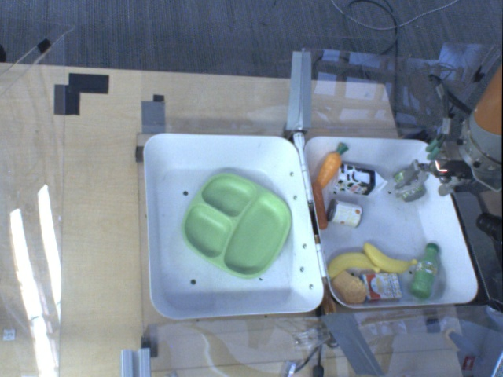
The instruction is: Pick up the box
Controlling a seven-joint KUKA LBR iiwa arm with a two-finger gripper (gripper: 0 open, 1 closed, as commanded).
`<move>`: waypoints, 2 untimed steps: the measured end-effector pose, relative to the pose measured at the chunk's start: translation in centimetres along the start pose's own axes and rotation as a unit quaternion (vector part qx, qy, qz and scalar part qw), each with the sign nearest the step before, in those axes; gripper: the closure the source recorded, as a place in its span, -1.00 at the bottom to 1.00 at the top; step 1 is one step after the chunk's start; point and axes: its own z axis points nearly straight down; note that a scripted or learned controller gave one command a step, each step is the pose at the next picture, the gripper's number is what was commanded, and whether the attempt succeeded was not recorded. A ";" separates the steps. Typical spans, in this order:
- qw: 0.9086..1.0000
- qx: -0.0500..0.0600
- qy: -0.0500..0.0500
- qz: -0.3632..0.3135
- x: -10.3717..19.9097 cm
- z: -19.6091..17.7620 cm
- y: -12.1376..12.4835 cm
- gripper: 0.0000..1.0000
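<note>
On the pale wooden desk two shallow white bins sit side by side. The left bin carries a green divided plate with three compartments, lying a little tilted near its middle.

The right bin holds the clutter. Along its left wall lies a carrot, orange with a green top, pointing up toward the far corner. Just right of the carrot is the box, a small carton with a black-and-white cow pattern, lying on its side in the upper left part of the bin. Just below it rests a small white can on its side, dark end facing left. Toward the near edge lie a banana, a brown round bun-like item, a small red-and-white packet and a green bottle, all close together, the banana touching or overlapping the packet.

The claw reaches in from the right, over the upper right part of the right bin, with the grey arm and its orange band at the frame's edge. Its metallic tip hangs just right of the box, apart from it, with bare white bin floor between them. How far its fingers are spread I cannot tell; nothing is seen between them.
</note>
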 end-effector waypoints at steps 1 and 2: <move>0.988 0.001 0.001 0.151 5.5 8.1 -0.6 -1.00; 0.987 -0.013 0.002 0.158 5.6 12.8 0.2 -1.00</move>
